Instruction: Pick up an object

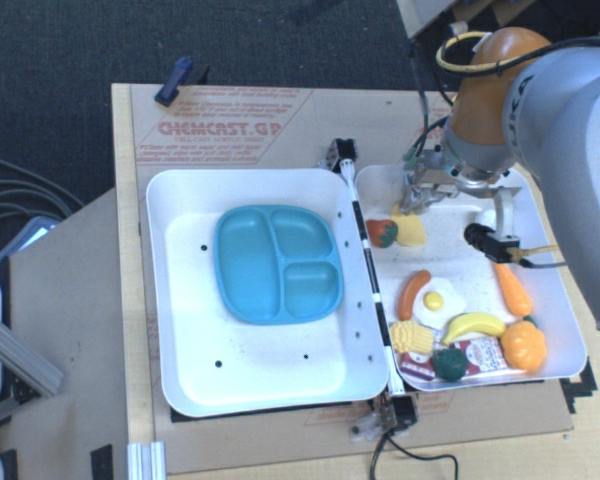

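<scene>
Your tabletop (230,123) is bare printed board over dark carpet, carrying two shallow white bins. The hand (412,200) hangs low in the right bin (565,323), at its far end, right above a pale yellow lump (411,231) touching a red-and-green toy (382,232); you cannot tell how its tips stand. You're at the reach stage, nothing lifted; next you need a clean descent onto one piece. Nearby lie smooth plastic foods: sausage (413,292), fried egg (440,302), banana (474,325), carrot (513,289). The left bin (180,348) holds a glossy blue divided plate (277,263).
</scene>
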